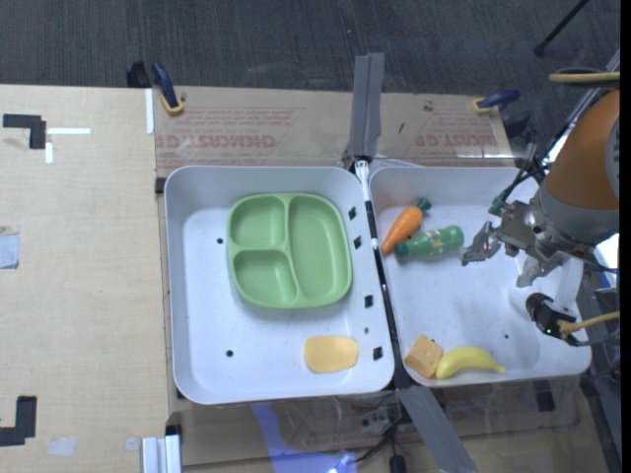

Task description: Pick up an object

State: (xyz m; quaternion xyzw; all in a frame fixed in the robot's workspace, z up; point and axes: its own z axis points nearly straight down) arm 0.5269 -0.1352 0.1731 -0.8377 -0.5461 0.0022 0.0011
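Banana (469, 363) and cracker (424, 356) at right bin's (463, 304) front edge; bottle (432, 243) beside carrot (401, 229) near back-left corner, fingers (474, 251) open just right of bottle—judge: straddle bottle squarely, then close.

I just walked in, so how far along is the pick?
Nothing looks picked yet: the carrot, bottle, banana and block all lie in the right bin. The hand sits beside the bottle with nothing visible between its fingers. Grasping and lifting remain.
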